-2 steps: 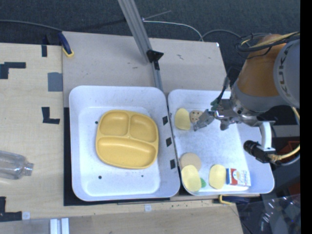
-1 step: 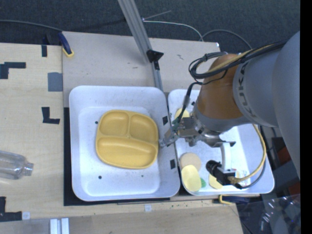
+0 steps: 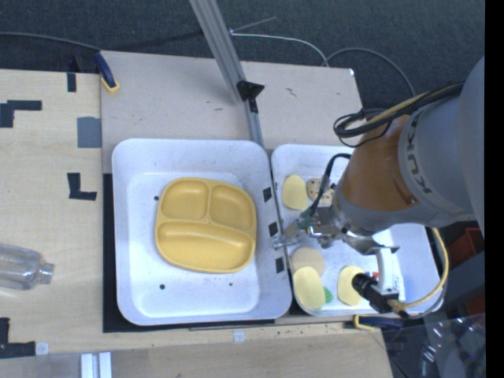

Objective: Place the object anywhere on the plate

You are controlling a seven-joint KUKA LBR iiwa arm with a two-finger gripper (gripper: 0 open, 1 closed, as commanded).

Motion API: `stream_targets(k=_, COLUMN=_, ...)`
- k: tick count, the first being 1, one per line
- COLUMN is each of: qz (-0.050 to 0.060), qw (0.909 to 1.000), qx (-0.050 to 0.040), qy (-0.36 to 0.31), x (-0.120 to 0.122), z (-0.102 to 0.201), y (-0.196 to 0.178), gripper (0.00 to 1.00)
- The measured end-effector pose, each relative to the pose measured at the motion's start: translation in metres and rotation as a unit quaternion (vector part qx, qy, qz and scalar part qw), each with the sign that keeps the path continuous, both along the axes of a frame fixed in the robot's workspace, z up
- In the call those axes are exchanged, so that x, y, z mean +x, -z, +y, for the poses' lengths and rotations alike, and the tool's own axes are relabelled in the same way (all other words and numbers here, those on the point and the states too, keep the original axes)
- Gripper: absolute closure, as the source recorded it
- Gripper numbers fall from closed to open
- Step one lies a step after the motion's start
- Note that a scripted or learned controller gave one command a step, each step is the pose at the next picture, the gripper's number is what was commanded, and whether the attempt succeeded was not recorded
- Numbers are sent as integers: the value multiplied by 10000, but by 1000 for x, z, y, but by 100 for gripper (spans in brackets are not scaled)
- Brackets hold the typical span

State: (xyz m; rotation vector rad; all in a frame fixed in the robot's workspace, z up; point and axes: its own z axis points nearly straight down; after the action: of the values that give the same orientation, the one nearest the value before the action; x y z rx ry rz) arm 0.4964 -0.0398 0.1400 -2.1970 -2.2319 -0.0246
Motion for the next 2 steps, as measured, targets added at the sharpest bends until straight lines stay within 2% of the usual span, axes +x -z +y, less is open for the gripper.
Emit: stream_targets(k=2, qz=-1, qw=10000, qx=47, qy=-31, x=1, z=-4, y=6, gripper=0)
